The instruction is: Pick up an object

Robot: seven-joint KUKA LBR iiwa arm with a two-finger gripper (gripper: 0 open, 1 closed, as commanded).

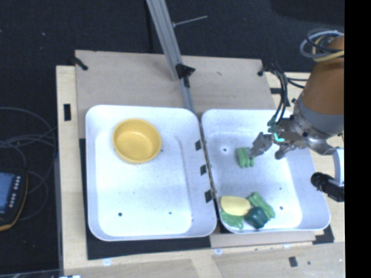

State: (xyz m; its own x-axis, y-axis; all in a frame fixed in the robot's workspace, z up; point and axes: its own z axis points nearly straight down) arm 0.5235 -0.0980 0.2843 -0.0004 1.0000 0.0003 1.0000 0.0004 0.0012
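A small light-green object (244, 157) lies in the middle of the right bin (301, 172). My gripper (270, 146) hangs over that bin, just right of the green object, with its two fingers spread apart and nothing between them. One finger (259, 144) points toward the green object's upper right edge. At the right bin's front left corner sit a yellow object (233, 205), a green object (261, 202) and a dark teal object (255, 216), bunched together. A yellow bowl (137, 141) rests upright in the left bin (145, 201), near its back left.
A grey metal post (168, 36) slants down from the top to the divider between the bins. The arm's orange band (327, 86) and cables fill the right side above the right bin. A handheld pendant (10, 194) lies off the bench at far left.
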